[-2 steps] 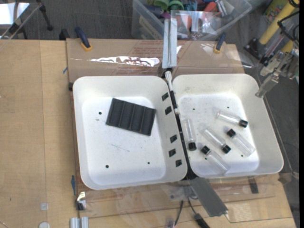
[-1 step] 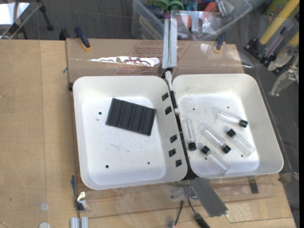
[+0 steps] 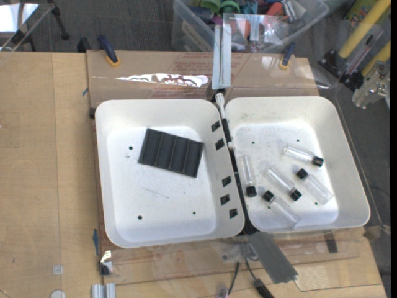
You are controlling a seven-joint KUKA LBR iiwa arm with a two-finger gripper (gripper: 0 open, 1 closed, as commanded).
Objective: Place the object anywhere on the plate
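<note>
Nothing is done yet: the tubes [image 3: 277, 180] all lie in the right bin [image 3: 348, 166], the plate [image 3: 170, 152] in the left bin [image 3: 124, 210] is bare, and I cannot tell how my gripper is set.

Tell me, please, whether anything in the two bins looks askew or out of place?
The clear vials lie toppled at mixed angles in the right bin, none upright. The black ridged plate in the left bin sits tilted to its walls.

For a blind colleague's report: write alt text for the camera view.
Two shallow white bins sit side by side on a wooden bench: the left bin holds a flat black ribbed plate, and the right bin holds several clear plastic vials with black caps, scattered lying down.
</note>
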